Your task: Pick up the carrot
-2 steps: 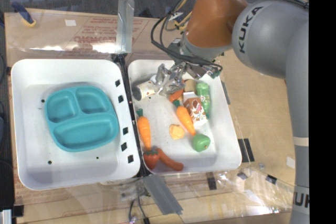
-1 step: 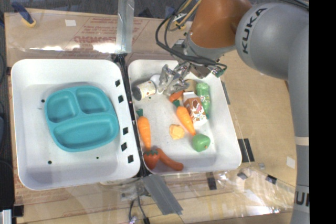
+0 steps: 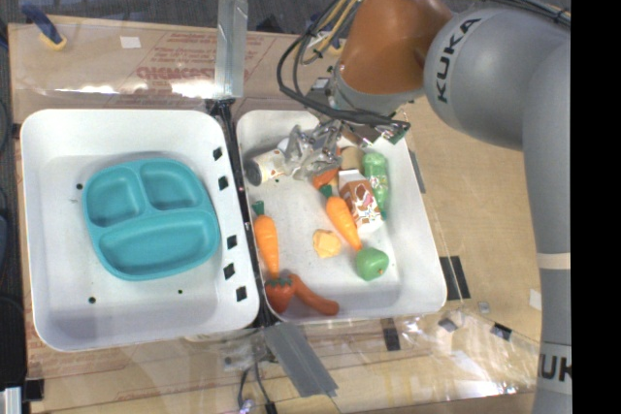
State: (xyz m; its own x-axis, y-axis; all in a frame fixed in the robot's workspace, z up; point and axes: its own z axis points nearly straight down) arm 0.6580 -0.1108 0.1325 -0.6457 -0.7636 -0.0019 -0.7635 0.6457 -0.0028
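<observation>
Gripper (image 3: 315, 150): we see it low at the right bin's (image 3: 427, 252) far end; we cannot tell its opening or any hold.
Carrot (image 3: 342, 219): orange, tapered, green-topped, lying slanted just beneath the gripper.
Second carrot (image 3: 266, 244): by the bin's left wall.
Tray (image 3: 150, 217): teal, left bin (image 3: 39, 238).

A teal divided plate (image 3: 150, 218) lies in the left white bin (image 3: 39, 238).
</observation>
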